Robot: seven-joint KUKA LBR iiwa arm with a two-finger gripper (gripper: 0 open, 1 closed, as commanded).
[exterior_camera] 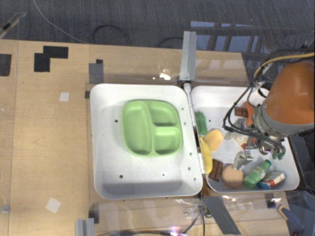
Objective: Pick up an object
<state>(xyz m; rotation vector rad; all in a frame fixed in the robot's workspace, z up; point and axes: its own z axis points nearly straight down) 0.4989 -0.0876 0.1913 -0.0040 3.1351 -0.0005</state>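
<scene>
My gripper (247, 150) hangs low inside the right bin (216, 96), under the arm's orange band (294, 98). Around it lie several small objects: a yellow rounded piece (213, 139), a banana (205, 157), a tan bread-like lump (232, 175), a green bottle (257, 174), a blue and red item (272, 181), a dark brown block (216, 167) and a green stick (201, 122) by the left wall. The gripper stands just above and between the tan lump and the green bottle. The wrist hides what lies directly beneath it.
The left bin (110, 176) holds a light green divided plate (150, 127) near its middle. A metal divider post (187, 57) rises at the back between the bins. Cables loop around the wrist on the right bin's far side.
</scene>
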